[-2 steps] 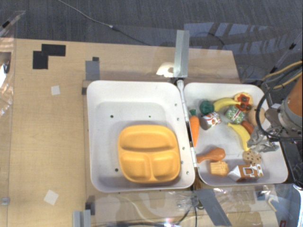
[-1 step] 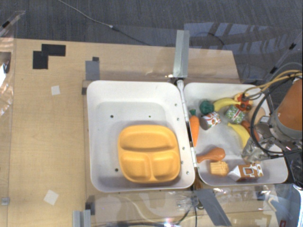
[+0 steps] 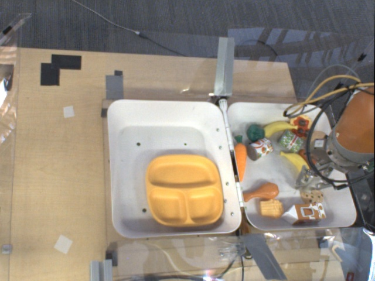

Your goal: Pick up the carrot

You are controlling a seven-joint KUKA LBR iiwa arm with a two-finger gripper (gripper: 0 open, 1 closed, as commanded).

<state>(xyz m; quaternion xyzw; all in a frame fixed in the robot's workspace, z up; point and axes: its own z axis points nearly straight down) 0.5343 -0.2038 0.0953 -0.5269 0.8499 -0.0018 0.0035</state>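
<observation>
plate (image 3: 184, 189) in left bin (image 3: 126, 122), carrot (image 3: 240, 160) in right bin (image 3: 345, 215)

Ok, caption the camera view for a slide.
Grey arm's end effector hovers in the right white bin; orange toy carrot lies against its left wall.

- The desk (image 3: 64, 174), filling the left of the frame, shows a pale, matt wood-grain surface, with matt black tape patches (image 3: 58, 68) at upper left.
- Two white bins, the left bin (image 3: 126, 133) and the right bin (image 3: 345, 212), look like smooth moulded plastic with a soft sheen.
- A yellow divided tray (image 3: 183, 189) at lower centre appears to be smooth, slightly glossy plastic.
- The carrot (image 3: 240, 160), orange and smooth, looks like plastic toy food.
- A grey bar (image 3: 224, 66) at upper centre has a dull metallic finish.
- The arm's orange band (image 3: 356, 126), at right, is smooth and faintly glossy.
- The floor (image 3: 176, 10) along the top looks like dark, rough carpet.
</observation>
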